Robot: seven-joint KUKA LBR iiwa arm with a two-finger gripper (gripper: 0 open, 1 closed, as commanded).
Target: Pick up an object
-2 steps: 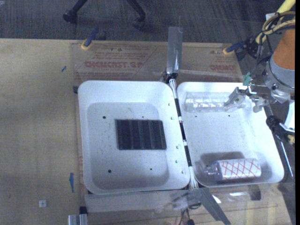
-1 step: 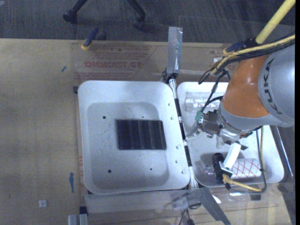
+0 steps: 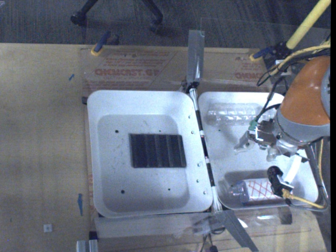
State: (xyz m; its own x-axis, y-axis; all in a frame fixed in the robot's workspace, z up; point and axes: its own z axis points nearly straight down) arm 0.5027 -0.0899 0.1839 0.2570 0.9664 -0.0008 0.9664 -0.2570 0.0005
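Camera view: wooden bench (image 3: pixel 42 140), carpeted floor (image 3: pixel 42 9); claw (image 3: pixel 245 142) grip unclear.

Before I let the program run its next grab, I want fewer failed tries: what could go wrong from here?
1. The clear plastic bottle lies on its side, so it may roll or slip away from the hand.
2. The red-checked container sits against the near wall of the right bin, leaving little room to get around it.
3. The dangling yellow cable could snag.
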